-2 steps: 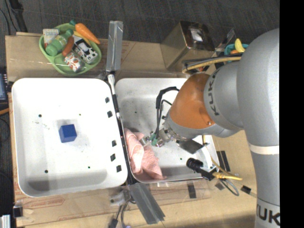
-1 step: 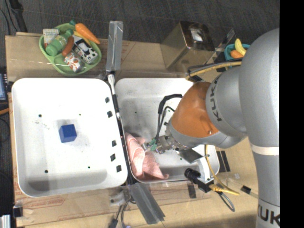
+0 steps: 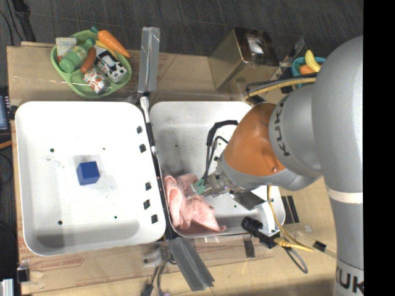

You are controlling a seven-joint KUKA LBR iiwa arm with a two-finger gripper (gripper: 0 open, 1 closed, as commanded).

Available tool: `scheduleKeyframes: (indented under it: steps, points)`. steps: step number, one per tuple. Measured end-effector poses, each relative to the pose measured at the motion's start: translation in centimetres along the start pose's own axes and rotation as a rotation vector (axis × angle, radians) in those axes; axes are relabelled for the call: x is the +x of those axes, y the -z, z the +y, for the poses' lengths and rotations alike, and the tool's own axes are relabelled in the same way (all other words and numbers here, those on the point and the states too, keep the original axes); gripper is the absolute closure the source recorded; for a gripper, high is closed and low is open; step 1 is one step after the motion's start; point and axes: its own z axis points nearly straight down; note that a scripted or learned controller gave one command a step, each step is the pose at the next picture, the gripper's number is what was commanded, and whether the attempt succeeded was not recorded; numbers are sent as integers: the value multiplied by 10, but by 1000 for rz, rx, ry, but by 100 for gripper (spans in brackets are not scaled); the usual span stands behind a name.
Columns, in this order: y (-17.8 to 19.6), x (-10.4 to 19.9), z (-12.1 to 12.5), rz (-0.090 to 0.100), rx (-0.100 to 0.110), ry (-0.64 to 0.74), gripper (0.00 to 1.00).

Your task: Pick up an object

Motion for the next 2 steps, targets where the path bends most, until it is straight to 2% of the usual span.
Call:
scheduleKeyframes:
  steps: [1,2]
  points:
    - [-10,-37,3,2,3,-91,100]
    - [88,-3,58,3,7,-72,100]
